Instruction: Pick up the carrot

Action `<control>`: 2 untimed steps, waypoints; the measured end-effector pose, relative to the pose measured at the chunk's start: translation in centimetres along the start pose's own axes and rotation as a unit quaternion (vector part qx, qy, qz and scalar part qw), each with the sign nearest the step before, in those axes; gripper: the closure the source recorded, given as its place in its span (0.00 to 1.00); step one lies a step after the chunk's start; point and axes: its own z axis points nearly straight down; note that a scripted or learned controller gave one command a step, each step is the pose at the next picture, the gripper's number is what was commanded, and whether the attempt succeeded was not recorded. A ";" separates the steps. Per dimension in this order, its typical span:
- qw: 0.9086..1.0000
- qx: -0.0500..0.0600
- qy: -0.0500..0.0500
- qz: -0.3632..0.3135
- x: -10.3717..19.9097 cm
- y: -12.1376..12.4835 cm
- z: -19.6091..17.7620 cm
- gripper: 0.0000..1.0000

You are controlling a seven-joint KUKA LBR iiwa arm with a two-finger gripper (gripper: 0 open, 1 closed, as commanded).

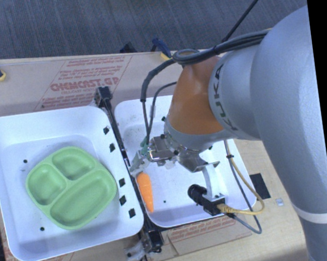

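Observation:
The orange carrot (145, 192) lies lengthwise on the floor of the right bin (181, 217), close against its left wall. My gripper (145, 159) hangs low over the bin just above and behind the carrot's upper end, with the grey arm and its orange band (198, 101) covering the bin's middle and right. Nothing shows whether the gripper touches the carrot.
A green divided plate (71, 187) sits in the left bin (2, 178). Black clips (111, 131) line the divider between the bins. A yellow cable (245, 203) loops off the wrist over the right bin's front corner. Cardboard (78, 75) covers the bench behind the bins.

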 end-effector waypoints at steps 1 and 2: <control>1.000 0.000 0.000 0.000 0.0 0.0 0.0 0.00; 1.000 -0.001 -0.001 0.002 -8.5 0.5 9.0 0.00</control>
